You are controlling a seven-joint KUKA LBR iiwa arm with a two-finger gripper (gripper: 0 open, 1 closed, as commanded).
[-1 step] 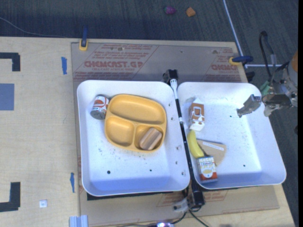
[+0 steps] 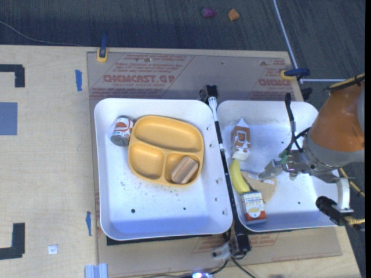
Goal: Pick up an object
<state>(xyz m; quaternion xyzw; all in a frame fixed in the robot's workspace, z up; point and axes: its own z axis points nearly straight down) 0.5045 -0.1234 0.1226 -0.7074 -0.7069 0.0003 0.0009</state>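
While the grey arm with its orange band (image 2: 343, 120) reaches in from the right over the right-hand shallow white bin (image 2: 301, 213), its tool (image 2: 277, 168) hangs low near the middle of that bin, just beside a flat tan wedge-shaped piece (image 2: 265, 185). Whether the tool is released or clenched I cannot tell; its tips are too small and dark to read, and nothing is plainly seen between them.

Along the left side of this bin lie a small white and brown carton (image 2: 241, 140), a yellow banana (image 2: 237, 177) below it, and a white and red boxed carton (image 2: 254, 206) nearest the front edge. The banana touches the tan wedge.

Across the divide, the left-hand white bin (image 2: 116, 213) carries a yellow plastic three-compartment tray (image 2: 165, 132), tilted slightly. A light brown bread-like roll (image 2: 184, 169) sits in the tray's lower right compartment. A red and white can (image 2: 121, 131) lies on its side against the tray's upper left edge. Both bins rest on a brown printed board (image 2: 145, 68) atop the pale wooden desk (image 2: 46, 155).
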